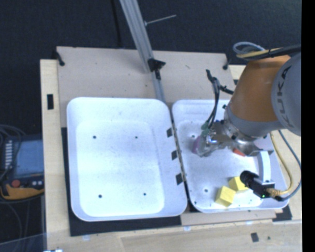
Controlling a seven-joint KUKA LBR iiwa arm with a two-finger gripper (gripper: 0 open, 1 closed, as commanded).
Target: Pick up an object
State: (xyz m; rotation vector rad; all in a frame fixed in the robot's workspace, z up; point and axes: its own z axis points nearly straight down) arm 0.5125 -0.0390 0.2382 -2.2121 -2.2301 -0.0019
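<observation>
The grey and orange arm [262, 96] lowers its gripper [205, 143], grip state impossible to tell, into the right bin [191, 112] at frame centre-right, apparently seeking a pick, while two yellow blocks [226, 195] lie lower right

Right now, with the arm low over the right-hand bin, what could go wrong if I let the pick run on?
1. The end effector sits near the right white bin's left wall, well away from the two yellow foam blocks by the front edge, so it may close on nothing.
2. The black cable hanging beside the wrist could snag.
3. A small red object lies partly under the arm and may get knocked.
</observation>
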